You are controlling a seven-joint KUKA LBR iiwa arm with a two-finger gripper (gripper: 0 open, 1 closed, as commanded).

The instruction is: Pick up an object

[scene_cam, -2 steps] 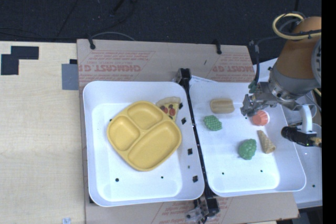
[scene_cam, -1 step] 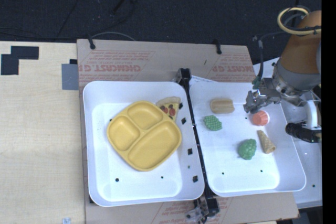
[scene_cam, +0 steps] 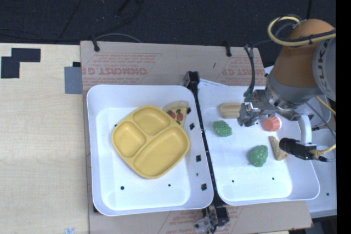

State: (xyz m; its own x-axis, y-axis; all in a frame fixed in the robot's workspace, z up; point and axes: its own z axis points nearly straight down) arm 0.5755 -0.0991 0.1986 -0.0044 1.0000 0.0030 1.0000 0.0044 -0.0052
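Just beside tool (scene_cam: 249,116), orange ball (scene_cam: 271,124)

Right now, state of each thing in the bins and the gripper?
yellow divided plate: upright, left bin, compartments bare
pizza slice toy: flat, tucked at the plate's far edge
green pieces: loose, right bin
tan roll: lying beside the gripper
gripper: low over right bin, grasp unclear

A yellow tray (scene_cam: 151,141) is lying in a white bin (scene_cam: 104,172); two green lumps (scene_cam: 222,128) (scene_cam: 258,155) are sitting in the other white bin (scene_cam: 274,186).
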